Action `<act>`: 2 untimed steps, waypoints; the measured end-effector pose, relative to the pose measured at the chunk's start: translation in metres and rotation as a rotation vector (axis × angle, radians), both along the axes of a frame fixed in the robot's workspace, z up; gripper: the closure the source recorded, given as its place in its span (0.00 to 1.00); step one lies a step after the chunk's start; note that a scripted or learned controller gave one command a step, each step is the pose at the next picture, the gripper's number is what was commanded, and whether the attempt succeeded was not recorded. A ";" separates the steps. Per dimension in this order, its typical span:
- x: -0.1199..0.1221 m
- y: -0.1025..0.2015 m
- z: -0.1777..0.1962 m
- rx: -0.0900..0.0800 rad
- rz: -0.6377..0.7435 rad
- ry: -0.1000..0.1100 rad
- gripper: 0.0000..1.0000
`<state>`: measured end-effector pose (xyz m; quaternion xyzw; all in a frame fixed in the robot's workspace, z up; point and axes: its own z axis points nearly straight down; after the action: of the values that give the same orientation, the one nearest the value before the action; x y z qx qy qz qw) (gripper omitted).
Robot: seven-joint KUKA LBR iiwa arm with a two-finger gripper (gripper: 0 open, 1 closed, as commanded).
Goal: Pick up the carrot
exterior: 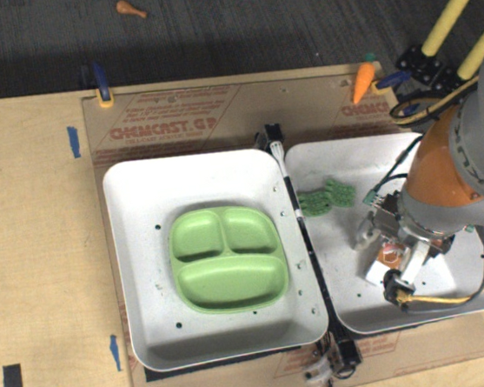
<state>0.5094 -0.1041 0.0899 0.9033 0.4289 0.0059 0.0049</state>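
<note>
Presently on the bench, left to right:

Left bin (135,245): shallow, white, at the middle of the frame. It bears a green divided plate (229,257) with three compartments, two small ones above and a long one below, lying flat near the bin's centre.

Right bin (343,307): shallow, white, just beside the left bin. A green leafy toy (327,197) lies in its upper left part, close to the shared rim.

Arm (473,151): grey with an orange band, reaching in from the right edge over the right bin. The gripper (389,253) hangs low over the bin's middle; I cannot tell how it stands from this slant.

Carrot (363,82): orange with a green top, lying on the brown board above the right bin's upper rim, outside both bins and well apart from the gripper.

Small orange piece (130,9): on the dark floor at the upper left of the frame.
</note>
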 end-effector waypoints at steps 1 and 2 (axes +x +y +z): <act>-0.025 -0.033 -0.001 0.008 -0.508 -0.002 0.00; -0.025 -0.106 0.000 0.048 -0.232 0.024 0.00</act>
<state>0.4843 -0.2100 0.0896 0.9467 0.3214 0.0048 -0.0210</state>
